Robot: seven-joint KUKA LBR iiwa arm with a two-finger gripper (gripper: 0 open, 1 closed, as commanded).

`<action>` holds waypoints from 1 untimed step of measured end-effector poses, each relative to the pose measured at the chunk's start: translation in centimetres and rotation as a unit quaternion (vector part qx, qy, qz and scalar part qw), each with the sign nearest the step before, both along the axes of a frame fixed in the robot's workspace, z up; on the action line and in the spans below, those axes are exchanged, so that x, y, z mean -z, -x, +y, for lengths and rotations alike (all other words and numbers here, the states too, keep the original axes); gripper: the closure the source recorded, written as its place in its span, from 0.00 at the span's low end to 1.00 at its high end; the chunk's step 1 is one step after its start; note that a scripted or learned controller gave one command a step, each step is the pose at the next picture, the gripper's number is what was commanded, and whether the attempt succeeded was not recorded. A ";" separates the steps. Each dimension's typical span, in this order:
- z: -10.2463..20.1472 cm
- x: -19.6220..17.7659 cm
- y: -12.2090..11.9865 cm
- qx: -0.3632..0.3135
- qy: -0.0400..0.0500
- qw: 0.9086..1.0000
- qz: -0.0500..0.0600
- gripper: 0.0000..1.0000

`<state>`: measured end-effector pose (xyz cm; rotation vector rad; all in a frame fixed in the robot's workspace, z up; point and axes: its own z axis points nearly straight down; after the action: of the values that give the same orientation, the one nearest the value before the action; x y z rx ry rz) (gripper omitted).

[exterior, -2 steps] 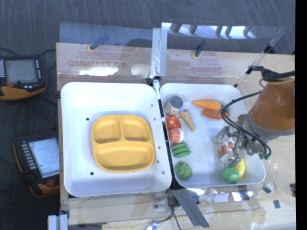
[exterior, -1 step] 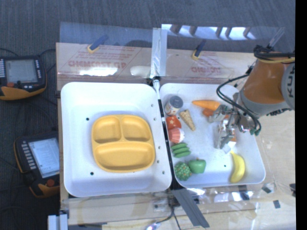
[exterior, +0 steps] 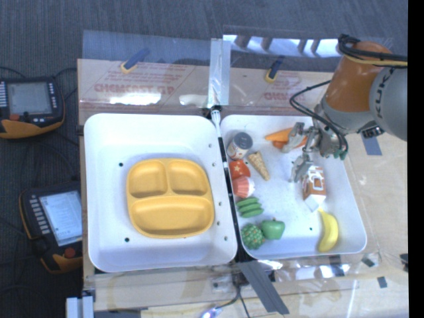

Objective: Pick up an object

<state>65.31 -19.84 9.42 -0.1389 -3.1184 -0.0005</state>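
Jaws [exterior: 299, 171] low in the right bin [exterior: 354, 207], at the top edge of the milk carton [exterior: 314, 185]; can't tell if spread or pinching.
Carton lies near the bin's right wall, banana [exterior: 328, 231] just below it, carrot [exterior: 279, 136] above left by the wrist. Along the left wall: can [exterior: 242, 142], cone [exterior: 259, 165], tomato [exterior: 239, 170], green veg [exterior: 250, 207], broccoli [exterior: 252, 236], green pepper [exterior: 272, 228]. Yellow divided plate [exterior: 170, 197] sits in the left bin [exterior: 106, 144].
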 end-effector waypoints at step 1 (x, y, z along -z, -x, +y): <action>-2.3 0.4 6.5 -0.015 0.003 1.000 -0.016 0.00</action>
<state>58.78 -22.19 9.05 -0.0932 -3.1521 0.0081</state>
